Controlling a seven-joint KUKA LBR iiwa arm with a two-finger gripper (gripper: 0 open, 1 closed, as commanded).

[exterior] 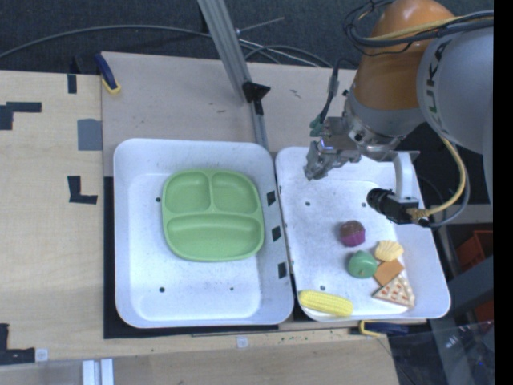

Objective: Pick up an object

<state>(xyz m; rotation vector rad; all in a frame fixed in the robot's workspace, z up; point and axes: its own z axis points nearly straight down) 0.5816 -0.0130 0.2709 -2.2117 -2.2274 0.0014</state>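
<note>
Hovering over the right bin (321, 215)'s far end, the hand (317, 167) grasps nothing visible; whether it is clenched cannot be told. Toy foods cluster at the near end.

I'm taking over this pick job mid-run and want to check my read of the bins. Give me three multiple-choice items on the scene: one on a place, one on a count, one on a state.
1. Where does the green divided plate lie?
A. in the left bin
B. in the right bin
C. on the bare bench

2. How many compartments does the plate have?
A. two
B. three
C. five

3. How does the end effector stand relative to the toy food?
A. resting on the corn
B. pressed onto the purple piece
C. over the right bin's far end, apart from the food

Answers:
1 A: the plate sits inside the left bin.
2 B: two small sections sit above one long section.
3 C: the end effector hangs near the far edge of the right bin, while the corn and the purple piece lie nearer the camera.
</note>
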